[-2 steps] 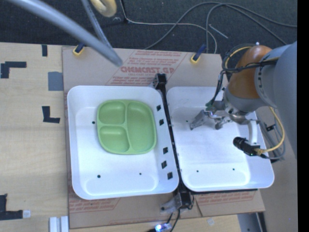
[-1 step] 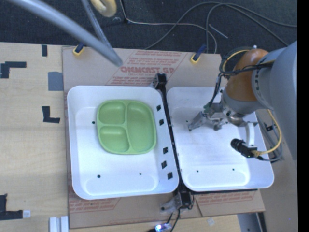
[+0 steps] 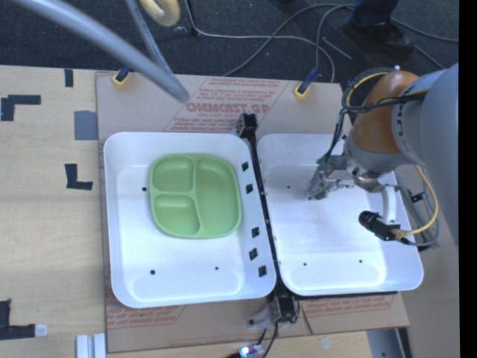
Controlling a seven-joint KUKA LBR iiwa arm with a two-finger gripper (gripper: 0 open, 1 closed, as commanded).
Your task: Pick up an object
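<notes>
1. Green plate [image 3: 196, 196], split into three compartments, lies flat in the left bin [image 3: 127, 274], toward its upper half.
2. Grey arm [image 3: 417, 118] with its orange band reaches in from the right over the right bin [image 3: 402, 278].
3. Its gripper [image 3: 319, 190] hangs low over that bin's upper middle, well apart from the plate; whether it is wide or narrow, I cannot tell.
4. Both bins sit side by side on a cardboard sheet [image 3: 223, 99].
</notes>
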